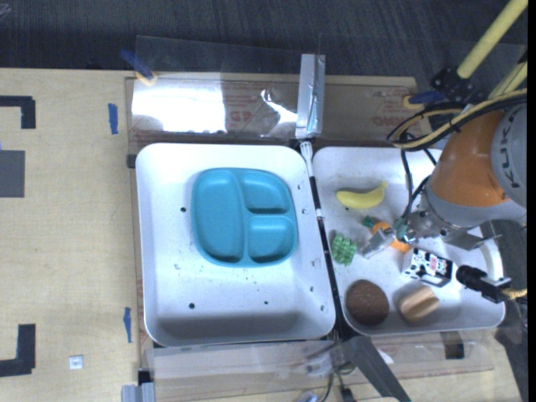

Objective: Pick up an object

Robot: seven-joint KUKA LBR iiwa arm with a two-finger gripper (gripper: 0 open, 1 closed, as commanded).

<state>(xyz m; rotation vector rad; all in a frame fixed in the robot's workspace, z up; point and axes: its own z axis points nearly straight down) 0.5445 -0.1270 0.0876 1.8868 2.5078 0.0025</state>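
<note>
My gripper [387, 238] is low in the right bin [469, 315], near its middle, reaching in from the right below the orange wrist band. A small orange item [382, 224] lies right against it; I cannot tell whether it is held. A yellow banana [362, 197] lies just behind the gripper. To the gripper's left sits a green knobbly toy [343, 248]. At the bin's front, a brown round object [367, 301] rests next to a tan bread-like piece [418, 302].
The left bin [159, 308] holds a blue divided plate [244, 215]. A ridge where the bin walls meet [320, 224] separates the two bins. A clear plastic sheet [218, 99] lies behind the left bin. Cables hang above the right bin's far right corner.
</note>
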